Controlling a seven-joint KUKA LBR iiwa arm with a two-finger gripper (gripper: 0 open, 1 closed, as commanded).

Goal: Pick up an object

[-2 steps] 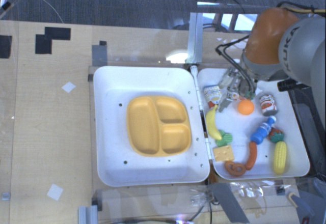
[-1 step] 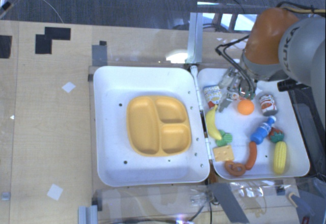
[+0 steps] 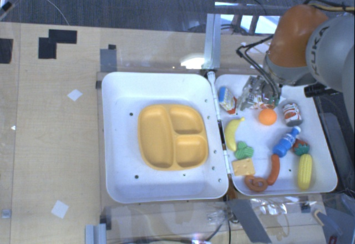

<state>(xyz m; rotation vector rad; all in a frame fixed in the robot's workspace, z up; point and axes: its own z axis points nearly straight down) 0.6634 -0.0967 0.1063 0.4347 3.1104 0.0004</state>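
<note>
Objects for picking are lying in the right bin (image 3: 327,179), the shallow white bin that is sitting just beside the left bin (image 3: 116,143). The left bin is holding a yellow compartment tray (image 3: 172,136), the biggest thing inside either bin. The arm (image 3: 310,43), grey with an orange band, is reaching in from the right and hanging over the right bin's far end. Its gripper (image 3: 256,93) is pointing down near the bin's back edge; whether its fingers are spread or closed cannot be told, and nothing is showing between them. Among the toys, a sausage (image 3: 267,175) is curving along the near wall, with a corn cob (image 3: 304,171) to its right and a banana (image 3: 232,133) lying by the left wall. A blue bottle (image 3: 285,143) is lying tilted near the middle. A can (image 3: 290,113) is sitting at the right, an orange ball (image 3: 268,117) beside it, just below the gripper. A cheese wedge (image 3: 243,167) is resting beneath a small green piece (image 3: 243,151).
</note>
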